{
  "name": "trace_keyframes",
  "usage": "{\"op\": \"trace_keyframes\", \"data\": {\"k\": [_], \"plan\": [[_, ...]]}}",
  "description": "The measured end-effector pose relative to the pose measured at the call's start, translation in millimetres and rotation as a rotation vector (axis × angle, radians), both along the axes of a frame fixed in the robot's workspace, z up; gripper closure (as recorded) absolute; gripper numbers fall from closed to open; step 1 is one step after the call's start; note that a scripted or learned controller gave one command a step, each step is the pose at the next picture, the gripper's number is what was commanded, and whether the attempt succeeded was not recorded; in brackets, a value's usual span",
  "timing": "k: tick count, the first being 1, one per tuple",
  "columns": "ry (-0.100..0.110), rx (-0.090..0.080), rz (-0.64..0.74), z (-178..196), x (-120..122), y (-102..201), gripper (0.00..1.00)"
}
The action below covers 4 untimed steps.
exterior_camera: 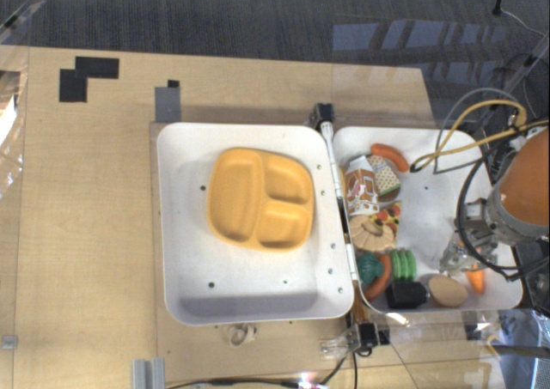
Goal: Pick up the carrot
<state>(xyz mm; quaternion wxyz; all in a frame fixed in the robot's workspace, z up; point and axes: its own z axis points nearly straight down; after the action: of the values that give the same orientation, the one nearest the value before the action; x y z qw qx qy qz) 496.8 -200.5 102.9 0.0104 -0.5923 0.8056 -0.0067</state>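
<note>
floor (284, 1): dark grey carpet | bench (77, 233): pale wood

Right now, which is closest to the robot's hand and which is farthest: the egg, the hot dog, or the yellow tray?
Measured from the hand, seen from above:
1. The egg, beside the hand at the near edge of the right bin.
2. The hot dog, at the far end of the same bin.
3. The yellow tray, over in the left bin.
</note>
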Motion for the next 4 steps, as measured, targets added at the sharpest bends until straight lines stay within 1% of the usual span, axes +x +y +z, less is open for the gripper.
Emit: {"op": "trace_keyframes", "data": {"k": [1, 2, 3, 4], "plan": [[-0.010, 0.001, 0.002, 12, 4, 2, 1.00], [-0.009, 0.001, 0.002, 11, 4, 2, 0.00], [0.008, 0.004, 0.169, -12, -3, 4, 0.00], [0.013, 0.002, 0.588, -13, -6, 5, 0.00]]}}
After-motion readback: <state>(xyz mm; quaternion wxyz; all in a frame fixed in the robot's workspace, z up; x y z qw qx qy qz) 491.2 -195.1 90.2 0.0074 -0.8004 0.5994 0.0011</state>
